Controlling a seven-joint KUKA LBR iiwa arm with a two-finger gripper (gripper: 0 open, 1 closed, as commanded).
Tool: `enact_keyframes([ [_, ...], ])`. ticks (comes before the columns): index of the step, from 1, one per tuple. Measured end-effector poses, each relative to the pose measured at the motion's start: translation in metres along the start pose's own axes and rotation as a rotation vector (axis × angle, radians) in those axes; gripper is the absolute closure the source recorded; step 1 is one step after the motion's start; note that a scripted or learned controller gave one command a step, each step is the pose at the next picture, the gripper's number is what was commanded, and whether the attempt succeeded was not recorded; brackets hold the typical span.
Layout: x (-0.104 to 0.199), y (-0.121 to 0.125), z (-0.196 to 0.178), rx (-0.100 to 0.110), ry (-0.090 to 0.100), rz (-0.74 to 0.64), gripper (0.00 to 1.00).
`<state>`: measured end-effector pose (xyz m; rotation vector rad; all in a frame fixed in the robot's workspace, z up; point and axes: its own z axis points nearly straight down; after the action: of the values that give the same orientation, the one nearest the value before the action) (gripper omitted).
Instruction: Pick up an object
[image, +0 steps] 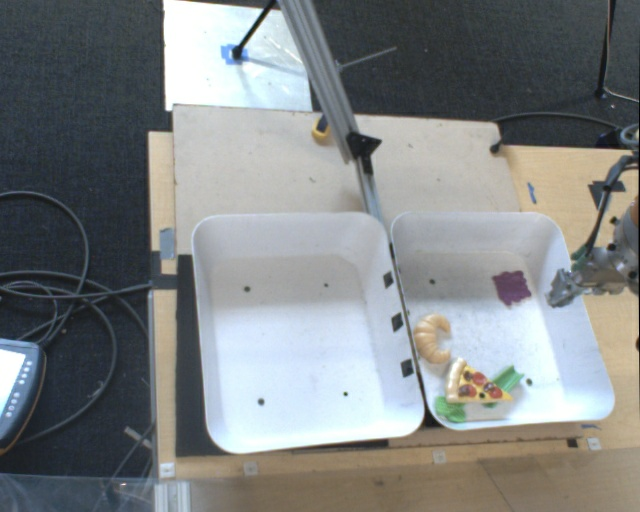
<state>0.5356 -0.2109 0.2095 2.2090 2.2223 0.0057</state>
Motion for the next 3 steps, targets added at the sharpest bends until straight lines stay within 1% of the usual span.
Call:
enact_keyframes([
  [1, -0.001, 0.002, -0.023, 0.003, 0.001, 0.000, 1.00],
  [2, 0.042, 0.017, -0.017, 0.006, 0.004, -0.004, 1.00],
  [3, 0.094, 0.036, -0.028, 0.004, 0.005, -0.006, 1.00],
])
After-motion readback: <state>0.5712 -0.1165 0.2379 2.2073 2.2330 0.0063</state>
